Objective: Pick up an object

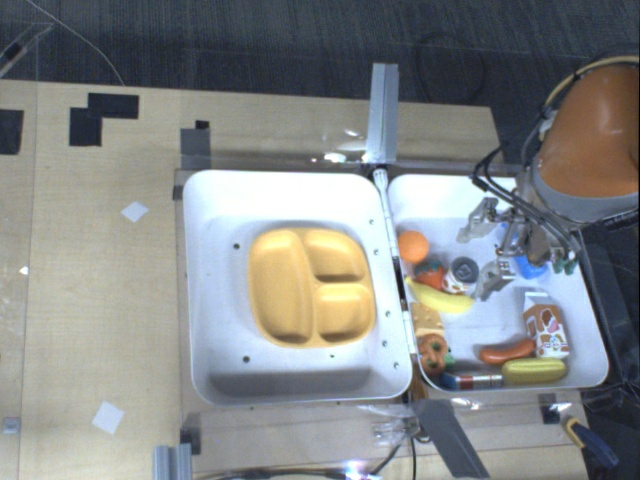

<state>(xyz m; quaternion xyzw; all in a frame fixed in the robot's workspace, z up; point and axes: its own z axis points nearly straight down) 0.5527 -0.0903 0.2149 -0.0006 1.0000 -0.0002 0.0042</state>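
Scanning from the left, the left bin carries a yellow divided tray in its middle, with bare white floor all round it, and nothing there concerns the arm. Right of that bin, across the shared wall, the right bin holds the clutter: an orange ball close against the divider, a banana just below it, a small dark round piece beside the banana, a red sausage and a yellow-green piece along the bottom wall, and a small carton toward the far wall. The gripper hangs over the middle of this bin, its fingers spread and nothing between them, so the step in hand looks like the approach before a grasp. The likeliest target is the dark round piece or the banana, both just beside the fingertips; the next move calls for a straight descent and a close. Open floor lies above the fingers toward the bin's top wall, while the bottom edge is crowded.
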